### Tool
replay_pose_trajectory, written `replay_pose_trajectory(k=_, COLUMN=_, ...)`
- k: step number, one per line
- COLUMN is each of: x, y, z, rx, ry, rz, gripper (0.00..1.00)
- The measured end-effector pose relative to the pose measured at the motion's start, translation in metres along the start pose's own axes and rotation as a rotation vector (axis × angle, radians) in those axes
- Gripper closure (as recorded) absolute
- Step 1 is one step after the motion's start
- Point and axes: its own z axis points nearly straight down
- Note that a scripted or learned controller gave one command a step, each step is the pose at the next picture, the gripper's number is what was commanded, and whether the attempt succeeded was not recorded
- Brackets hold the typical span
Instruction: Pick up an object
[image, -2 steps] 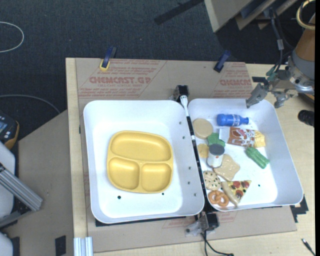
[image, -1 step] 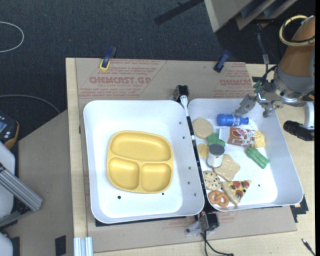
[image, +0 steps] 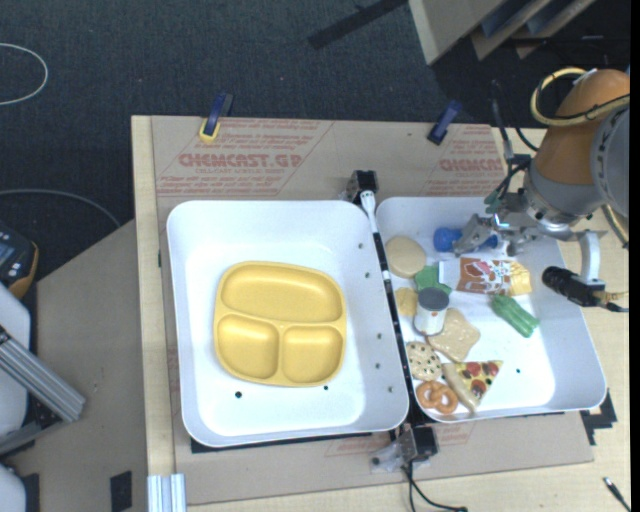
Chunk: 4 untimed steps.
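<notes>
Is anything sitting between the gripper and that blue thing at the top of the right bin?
Nothing visible does. The gripper hangs over the top of the right bin, just right of the blue thing, with bare bin floor between them. The snack packet lies below that line, not across it.

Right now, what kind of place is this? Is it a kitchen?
Probably a robot lab, not a kitchen. The food looks like toys, heaped in the right white bin. A robot arm reaches over it, and the yellow divided plate sits in the left bin on a workbench with clamps.
</notes>
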Motion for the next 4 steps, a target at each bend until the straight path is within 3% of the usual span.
replay_pose_trajectory(k=1, x=0.001, y=0.0, z=0.027, rx=0.001, ry=0.0, rz=-0.001, gripper=0.0)
replay_pose_trajectory(k=2, x=0.001, y=0.001, z=0.015, rx=-0.004, ry=-0.001, rz=-0.002, gripper=1.0)
replay_pose_trajectory(k=4, x=-0.001, y=-0.008, z=-0.092, rx=-0.014, ry=-0.005, rz=0.002, gripper=1.0)
